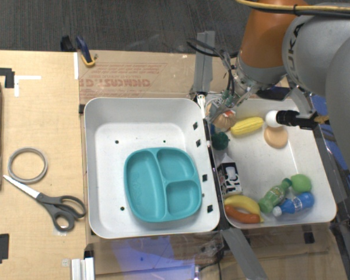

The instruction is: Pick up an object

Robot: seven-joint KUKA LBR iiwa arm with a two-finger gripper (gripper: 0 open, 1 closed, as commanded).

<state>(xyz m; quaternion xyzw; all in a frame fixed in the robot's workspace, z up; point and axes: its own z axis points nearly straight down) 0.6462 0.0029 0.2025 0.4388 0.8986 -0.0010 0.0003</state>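
Two white bins sit side by side on a tabletop (41, 104). The left bin (105, 127) holds a teal divided plate (163, 184). In the right bin (321, 174), the end effector (226, 102) is low at ten o'clock, beside a yellow corn cob (247, 126). A banana (242, 203) and bottles (286, 198) lie toward six o'clock. Scissors (49, 202) and a tape roll (27, 164) lie at the tabletop's left.
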